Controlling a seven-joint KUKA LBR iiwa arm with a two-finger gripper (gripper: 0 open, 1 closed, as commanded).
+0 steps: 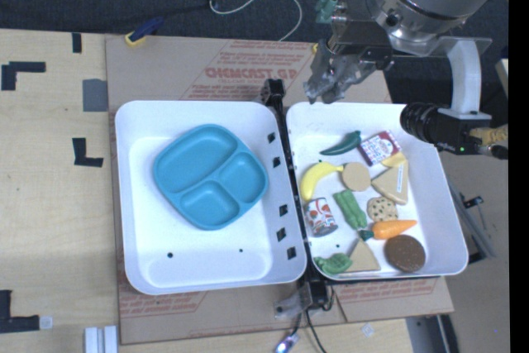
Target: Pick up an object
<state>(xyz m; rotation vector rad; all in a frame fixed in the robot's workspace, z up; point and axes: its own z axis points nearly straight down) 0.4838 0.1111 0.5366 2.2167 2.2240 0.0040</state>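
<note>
My gripper (329, 88) hangs above the far edge of the right bin (438, 202), near its back left corner, with nothing between its fingers that I can see. Below it in that bin lie several toy foods: a green chili pepper (340, 145), a yellow banana (316, 175), a red-and-white packet (377, 148), a tan round biscuit (357, 176), a cheese wedge (393, 184), a green pickle (350, 207), a small can (321, 216), a carrot (390, 229) and a brown cookie (406, 253).
The left bin (136, 178) holds a blue divided plate (210, 175). A black clip row (283, 178) joins the two bins. A black cylinder (434, 126) on the arm's side juts over the right bin's back right corner. A white cable (248, 4) trails on the dark floor behind.
</note>
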